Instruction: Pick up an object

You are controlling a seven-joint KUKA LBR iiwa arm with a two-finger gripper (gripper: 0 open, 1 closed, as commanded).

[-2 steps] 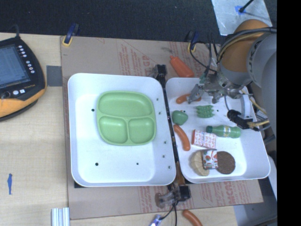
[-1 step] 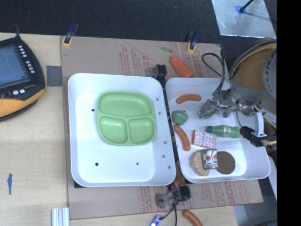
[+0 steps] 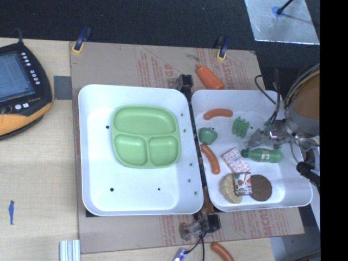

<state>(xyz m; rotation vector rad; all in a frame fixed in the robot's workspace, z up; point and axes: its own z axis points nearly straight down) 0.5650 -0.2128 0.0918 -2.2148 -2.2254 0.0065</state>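
My gripper hangs low over the right side of the right bin, just above a green bottle that lies on its side. Whether it touches the bottle is unclear, and nothing shows held in it. To its left is a green leafy toy. Further left lie an orange sausage, a green pepper and a second sausage. A pink-and-white carton, a red-and-white packet, a pale bun and a brown round patty sit at the bin's front.
The left bin holds a green divided plate. A carrot lies on the cardboard behind the right bin, and a sausage lies in front. A control pendant rests at far left. The arm comes in from the right.
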